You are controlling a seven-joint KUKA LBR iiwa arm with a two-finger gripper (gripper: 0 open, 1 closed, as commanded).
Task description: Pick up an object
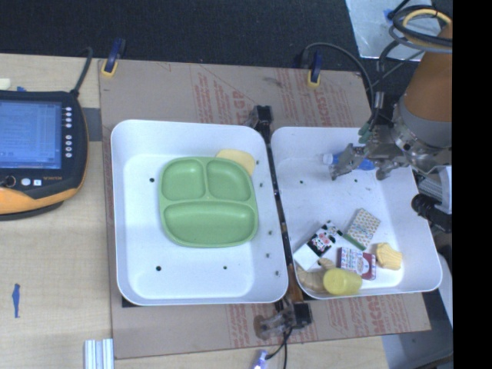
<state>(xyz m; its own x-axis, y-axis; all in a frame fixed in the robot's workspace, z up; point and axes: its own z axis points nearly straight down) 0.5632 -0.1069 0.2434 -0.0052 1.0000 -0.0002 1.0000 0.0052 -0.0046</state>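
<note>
Hand (360,167) is seen spread wide over the right bin (307,206) far edge, nothing held; descent is best aimed at the near-corner yellow cup (341,282).

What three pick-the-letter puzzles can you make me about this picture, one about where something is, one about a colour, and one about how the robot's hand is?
1. Where is the divided plate?
A. In the left bin
B. In the right bin
C. On the tablet

2. What colour is the divided plate?
A. Red
B. Green
C. Blue

3. How is the robot's hand right now?
A. Resting on the green plate
C. Pressed on the tablet screen
B. Up at the far end of the right bin, away from the small items

Answers: 1 A, the plate lies in the left bin. 2 B, it is pale green. 3 B, the hand is over the far part of the right bin, while the pile of small items sits at the near corner.
</note>
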